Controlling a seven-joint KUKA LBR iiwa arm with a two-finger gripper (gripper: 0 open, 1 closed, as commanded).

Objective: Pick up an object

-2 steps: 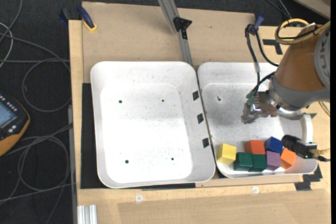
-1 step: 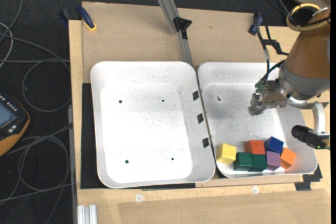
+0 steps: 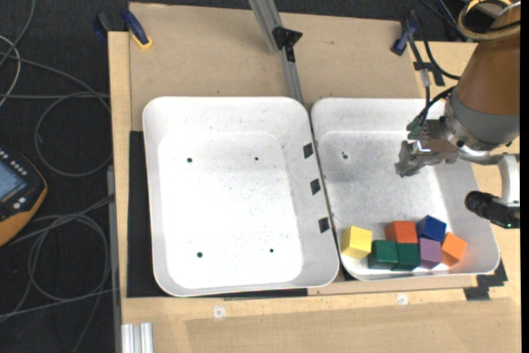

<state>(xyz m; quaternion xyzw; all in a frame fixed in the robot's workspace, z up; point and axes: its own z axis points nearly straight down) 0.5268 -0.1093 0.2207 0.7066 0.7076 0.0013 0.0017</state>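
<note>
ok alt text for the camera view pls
The arm's claw hangs over the right bin, apart from a cluster of colored blocks at that bin's near edge. A left bin sits beside it.

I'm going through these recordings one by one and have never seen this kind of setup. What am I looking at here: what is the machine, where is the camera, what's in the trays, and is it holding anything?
This is one picture from a fixed camera above a wooden bench, looking down at a slant. The machine is a robot arm reaching in from the right; its tool is a two-finger gripper meant for picking things up. On the bench sit two shallow white bins side by side. The left bin has a speckled floor. The right bin holds a cluster of small coloured blocks along its near edge: a yellow block, green block, red block, blue block, purple block and orange block. The gripper hangs over the right bin, apart from the blocks, and nothing shows between its fingers. Whether they are open or shut is too small to tell.
</note>
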